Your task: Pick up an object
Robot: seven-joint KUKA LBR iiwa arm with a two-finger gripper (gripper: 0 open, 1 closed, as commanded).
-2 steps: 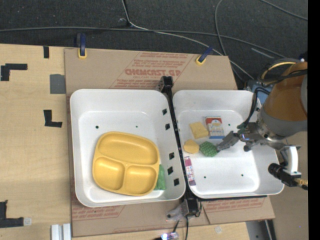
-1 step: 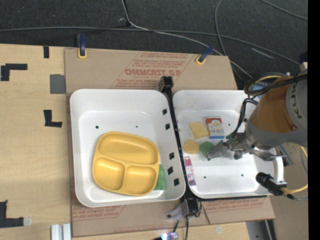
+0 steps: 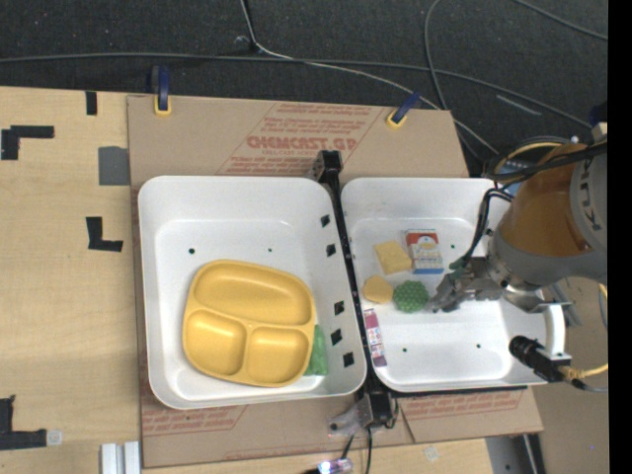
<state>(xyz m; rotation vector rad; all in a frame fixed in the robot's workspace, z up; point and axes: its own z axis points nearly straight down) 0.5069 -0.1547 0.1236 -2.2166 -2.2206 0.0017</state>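
My tool [image 3: 449, 294] is low in the right bin [image 3: 434, 358], just beside the green knobbly ball [image 3: 411, 295], which looks like my target. Whether it grips anything, I cannot tell. The ball sits crowded: a yellow round piece [image 3: 377, 288] on one side, a yellow block [image 3: 393, 257] and a small carton [image 3: 425, 250] behind, so I come from the open side.

Yellow divided tray [image 3: 249, 322], green ball [image 3: 410, 295], two white bins [image 3: 158, 265].
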